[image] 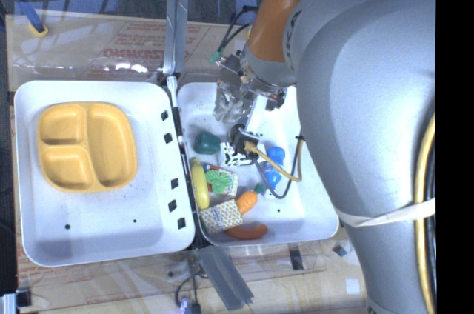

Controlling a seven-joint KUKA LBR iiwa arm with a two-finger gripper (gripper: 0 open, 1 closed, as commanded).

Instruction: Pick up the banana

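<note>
The banana [199, 185] is yellow and lies lengthwise along the left wall of the right bin [315, 220], among other toy foods. My gripper [227, 111] hangs over the back half of that bin, above and to the right of the banana and well apart from it. Nothing shows between its fingers, and the banana rests untouched on the bin floor.
Around the banana lie a green item [207, 142], a patterned packet [221, 216], a carrot [247, 201], a red sausage [246, 232] and a blue object [272, 157]. The left bin [29, 231] bears a yellow divided plate [87, 144]. My arm's bulk covers the right side.
</note>
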